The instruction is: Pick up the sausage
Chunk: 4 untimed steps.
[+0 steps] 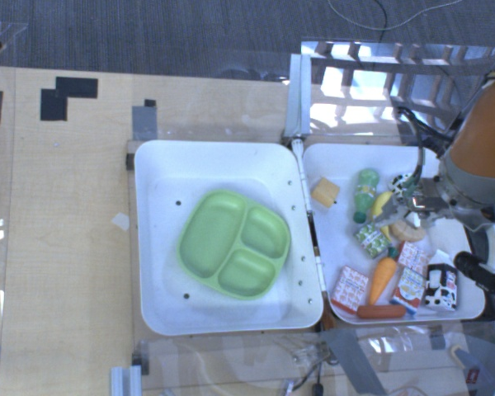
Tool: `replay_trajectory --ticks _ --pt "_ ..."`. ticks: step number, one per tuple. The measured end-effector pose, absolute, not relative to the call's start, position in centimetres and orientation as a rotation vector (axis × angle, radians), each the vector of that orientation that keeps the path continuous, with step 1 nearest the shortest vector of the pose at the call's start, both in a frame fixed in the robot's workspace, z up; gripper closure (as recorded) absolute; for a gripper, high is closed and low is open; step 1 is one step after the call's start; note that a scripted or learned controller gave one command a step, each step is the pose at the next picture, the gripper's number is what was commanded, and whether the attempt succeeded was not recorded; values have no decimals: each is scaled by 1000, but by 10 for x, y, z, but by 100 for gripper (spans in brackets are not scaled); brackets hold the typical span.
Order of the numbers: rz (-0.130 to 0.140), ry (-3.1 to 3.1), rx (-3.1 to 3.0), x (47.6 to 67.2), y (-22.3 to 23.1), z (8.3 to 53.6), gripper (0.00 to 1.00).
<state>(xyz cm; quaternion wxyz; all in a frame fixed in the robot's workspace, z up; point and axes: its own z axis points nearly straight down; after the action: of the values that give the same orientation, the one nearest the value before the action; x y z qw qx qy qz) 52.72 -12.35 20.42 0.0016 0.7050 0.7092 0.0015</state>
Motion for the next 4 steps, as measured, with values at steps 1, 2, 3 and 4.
replay_trajectory --ticks 1,2,3,4 --pt "17 2322 2095 569 -91 90 0" --pt "17 2362 2047 546 -87 91 0" --pt "20 2296 2121 509 -86 91 0" --pt "20 2295 2121 509 -86 91 0"
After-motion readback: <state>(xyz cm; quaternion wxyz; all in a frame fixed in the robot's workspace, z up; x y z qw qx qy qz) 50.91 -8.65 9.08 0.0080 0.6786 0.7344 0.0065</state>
